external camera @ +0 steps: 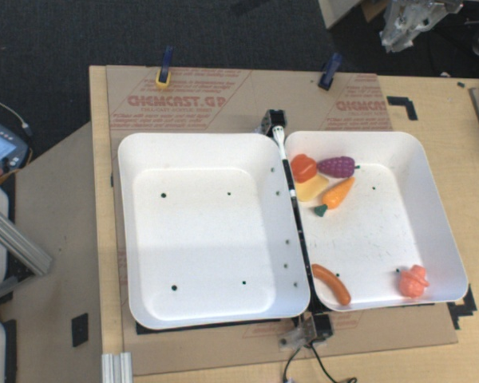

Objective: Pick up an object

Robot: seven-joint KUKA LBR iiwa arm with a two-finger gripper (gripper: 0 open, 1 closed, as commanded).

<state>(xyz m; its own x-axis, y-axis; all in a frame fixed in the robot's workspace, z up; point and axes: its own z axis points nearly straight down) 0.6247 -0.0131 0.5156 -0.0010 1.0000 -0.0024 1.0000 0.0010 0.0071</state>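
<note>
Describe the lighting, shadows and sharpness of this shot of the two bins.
Camera view: soft, even light, no harsh glare on the left bin, though its far half looks slightly brighter than its near half; the carrot and sausage in the right bin cast only faint shadows; toys look mildly soft; the gripper at the top edge is blurry against clutter.

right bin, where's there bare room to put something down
Free: the right bin's middle and right side, between the carrot and the pink toy. Crowded: its top-left corner, where tomato, purple toy and yellow piece cluster; a sausage lies bottom-left.
</note>
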